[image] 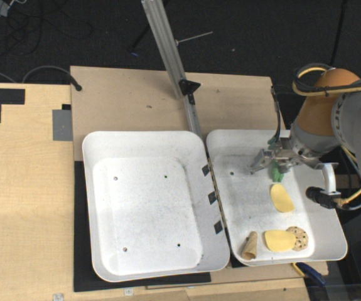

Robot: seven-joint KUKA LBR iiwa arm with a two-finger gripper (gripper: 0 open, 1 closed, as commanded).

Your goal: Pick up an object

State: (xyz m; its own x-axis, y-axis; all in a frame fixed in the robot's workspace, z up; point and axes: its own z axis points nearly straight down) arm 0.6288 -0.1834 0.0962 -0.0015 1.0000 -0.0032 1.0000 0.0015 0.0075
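Claw (pixel 277 165) low in the right bin (pixel 243 199) over a green piece (pixel 276 175) — grasp step, finger state unclear; next, close and lift.

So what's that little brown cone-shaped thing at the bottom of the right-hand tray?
The cone is tan, like a waffle ice-cream cone, most likely a toy. It lies on its side on the floor of the right bin, near the front edge, the narrow end pointing up-screen. Nothing touches it: a flat yellow piece lies just to its right, with a gap between. The gripper is well away, farther back.
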